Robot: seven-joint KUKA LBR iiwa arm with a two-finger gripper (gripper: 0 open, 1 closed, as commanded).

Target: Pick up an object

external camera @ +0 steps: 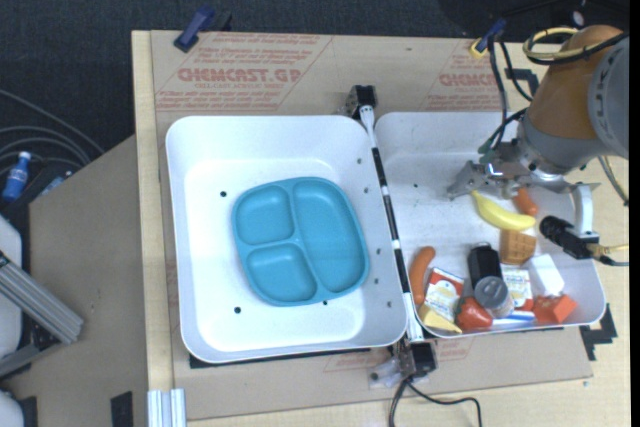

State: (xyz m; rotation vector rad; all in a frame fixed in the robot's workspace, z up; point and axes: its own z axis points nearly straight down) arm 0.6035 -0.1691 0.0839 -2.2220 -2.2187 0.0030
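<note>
The gripper [480,177] hangs low in the right bin [430,140], in its upper half, with its metal fingers [463,183] pointing toward the bin's bare left part; whether they are spread or pressed together cannot be told, and nothing shows between them. Just beside the gripper, toward the near side, lies a yellow banana [500,212], close to the fingers, though contact cannot be made out. An orange carrot piece [527,205] sits by the banana's right end, and a tan block [517,244] lies just below it. Further toward the near edge are a black bottle [485,267], a red sausage [421,271], a red tomato [474,315] and a small carton [442,293], crowded together. The left bin [200,165] holds a blue divided plate [298,240], well apart from the gripper.
</note>
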